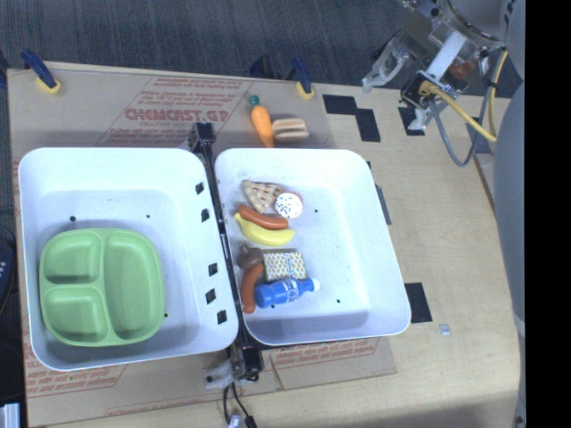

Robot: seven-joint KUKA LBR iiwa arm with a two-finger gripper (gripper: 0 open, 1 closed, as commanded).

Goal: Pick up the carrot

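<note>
At the near edge of my view sit the 2 bins. The left bin [36, 172] holds a green divided plate [102, 286] with 3 compartments, lying flat in its near-left part. The right bin [357, 239] carries a cluster of toy food along its left side. Nearest me lies a blue bottle [284, 292] on its side, touching a reddish sausage [251, 286] that runs along the bin wall. Just behind them I see a checkered cracker-like piece [284, 263] and a brown lump [250, 256]. Further back a yellow banana [264, 231] lies with a second red sausage [263, 218] resting along its top edge. Behind those are a white round item with speckles [288, 206] and a tan, grill-marked piece [260, 192] just beside it.

Beyond the bins, on the cardboard sheet [169, 105], I find the carrot [261, 124]. It lies outside both bins, just past the back rim of the right bin, orange body with its green tip pointing away from me. A small sandwich-like item [289, 130] touches it on the right.

Farthest off, at the upper right, the gripper [401, 77] hangs above the bench, well apart from the carrot. Its fingers look spread apart with nothing between them.
</note>
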